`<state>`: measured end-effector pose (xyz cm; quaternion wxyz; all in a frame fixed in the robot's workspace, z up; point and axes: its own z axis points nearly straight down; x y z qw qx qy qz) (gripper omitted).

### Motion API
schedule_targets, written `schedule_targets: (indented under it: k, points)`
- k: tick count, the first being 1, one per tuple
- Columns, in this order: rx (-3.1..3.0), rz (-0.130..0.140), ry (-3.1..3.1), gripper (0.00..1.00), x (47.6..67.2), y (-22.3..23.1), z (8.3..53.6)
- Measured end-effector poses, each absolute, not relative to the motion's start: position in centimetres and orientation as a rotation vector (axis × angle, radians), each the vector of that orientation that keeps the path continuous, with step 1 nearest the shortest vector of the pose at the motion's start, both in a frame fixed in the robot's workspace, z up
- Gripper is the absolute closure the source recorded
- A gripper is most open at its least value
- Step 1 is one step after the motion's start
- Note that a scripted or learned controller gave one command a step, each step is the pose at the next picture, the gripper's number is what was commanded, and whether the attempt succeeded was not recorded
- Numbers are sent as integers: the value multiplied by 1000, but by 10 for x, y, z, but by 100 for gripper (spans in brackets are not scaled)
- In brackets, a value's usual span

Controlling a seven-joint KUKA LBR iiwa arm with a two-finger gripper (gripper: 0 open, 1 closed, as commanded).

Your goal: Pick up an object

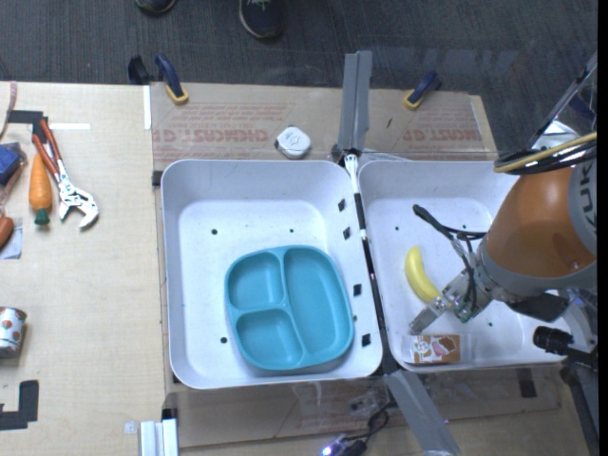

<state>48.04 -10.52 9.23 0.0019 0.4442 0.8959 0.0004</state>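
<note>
Camera view, arm (541,226) angled into right bin (399,190), claw (439,313) by banana (418,272), grip unclear

Two bins sit side by side on the desk (85,350). The left bin (185,283) holds a divided tray (285,307) near its front. In the right bin (389,255) a banana (418,274) lies near the middle, with a small packet (437,348) in front of it by the front wall. The hand (439,313) sits between banana and packet, just beside the banana's near end. Left of the bins, tools (59,183) lie on the desk. Behind the left bin rests a tape roll (294,142).
</note>
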Motion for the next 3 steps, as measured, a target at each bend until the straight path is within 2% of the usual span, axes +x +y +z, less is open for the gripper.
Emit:
schedule_targets:
  k: [1, 2, 3]
  points:
    - [373, 0, 3080, 0, 489, -131, 100]
    - [349, -11, 3084, 0, 488, -223, 101]
    - [-298, -15, 3081, 0, 494, -218, 102]
